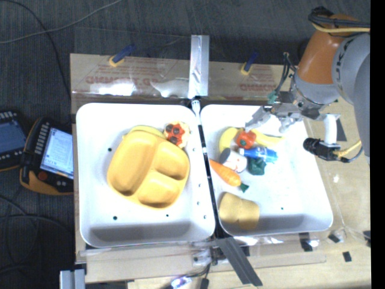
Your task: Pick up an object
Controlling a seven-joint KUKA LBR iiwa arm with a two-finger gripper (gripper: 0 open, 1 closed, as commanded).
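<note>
While the end effector (272,118) hangs spread and empty, a yellow banana (227,138) curves beneath.

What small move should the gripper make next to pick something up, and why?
Probably a short move down and to the left, toward the banana. The gripper sits open above the right bin near its back edge and holds nothing. The toys lie clustered a little to its lower left, the banana nearest.
</note>
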